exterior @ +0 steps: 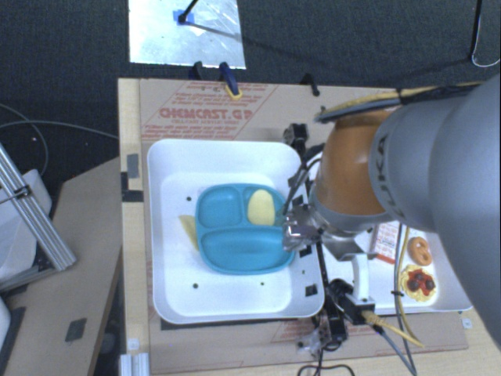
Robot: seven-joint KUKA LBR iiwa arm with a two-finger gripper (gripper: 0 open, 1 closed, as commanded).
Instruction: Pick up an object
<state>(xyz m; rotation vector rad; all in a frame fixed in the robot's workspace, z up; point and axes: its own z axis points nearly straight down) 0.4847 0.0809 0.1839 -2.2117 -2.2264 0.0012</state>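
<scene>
A blue divided plate [235, 241] lies in the left white bin [176, 210]. A pale yellow egg-shaped object [261, 207] rests in the plate's upper right compartment. A yellowish flat piece [189, 227] pokes out from under the plate's left edge. My gripper [291, 232] is at the plate's right rim, beside the yellow object, mostly covered by the arm's orange band and grey wrist.
The right bin [438, 304] is largely covered by the arm; a donut [419, 250] and a small plate of red and yellow food [419, 283] lie in it. Cables run along the front edge of the bench. A cardboard sheet [203, 108] lies behind the bins.
</scene>
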